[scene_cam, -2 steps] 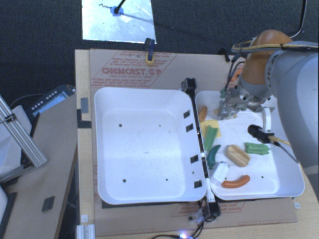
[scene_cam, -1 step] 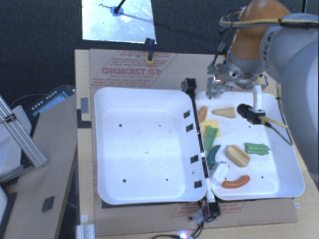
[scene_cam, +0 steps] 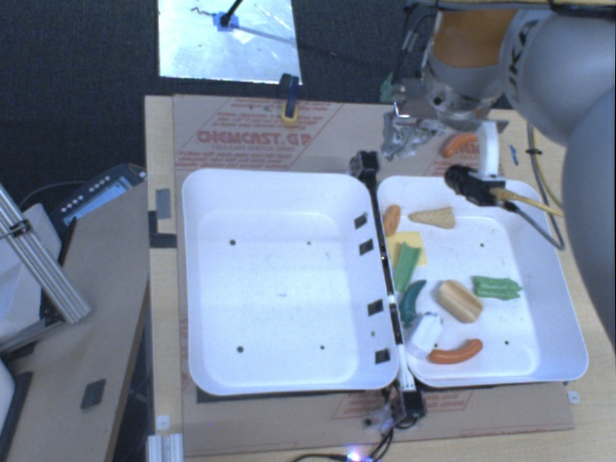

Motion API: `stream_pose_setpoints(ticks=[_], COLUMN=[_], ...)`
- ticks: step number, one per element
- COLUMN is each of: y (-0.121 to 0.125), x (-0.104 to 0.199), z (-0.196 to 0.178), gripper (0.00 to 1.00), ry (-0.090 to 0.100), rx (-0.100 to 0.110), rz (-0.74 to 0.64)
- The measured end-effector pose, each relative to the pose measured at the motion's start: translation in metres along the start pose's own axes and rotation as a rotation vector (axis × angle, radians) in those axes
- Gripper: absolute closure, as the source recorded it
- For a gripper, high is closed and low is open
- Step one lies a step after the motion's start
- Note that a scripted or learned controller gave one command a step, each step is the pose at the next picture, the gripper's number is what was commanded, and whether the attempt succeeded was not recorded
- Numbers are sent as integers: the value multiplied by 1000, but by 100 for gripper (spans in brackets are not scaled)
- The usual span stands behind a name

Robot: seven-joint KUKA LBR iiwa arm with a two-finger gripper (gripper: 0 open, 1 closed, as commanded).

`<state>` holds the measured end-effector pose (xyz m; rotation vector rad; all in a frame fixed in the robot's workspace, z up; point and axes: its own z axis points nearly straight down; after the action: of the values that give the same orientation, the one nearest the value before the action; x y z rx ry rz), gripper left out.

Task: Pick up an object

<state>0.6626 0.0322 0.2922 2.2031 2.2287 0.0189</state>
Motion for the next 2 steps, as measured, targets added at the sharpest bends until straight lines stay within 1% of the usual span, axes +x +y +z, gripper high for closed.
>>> stream_pose_setpoints(ticks=[1,2], y=[-9,-33], x=[99,198], z=[-85,86], gripper=[100,100], ry=[3,-2], rx=[2,26], rz=[-4,-2])
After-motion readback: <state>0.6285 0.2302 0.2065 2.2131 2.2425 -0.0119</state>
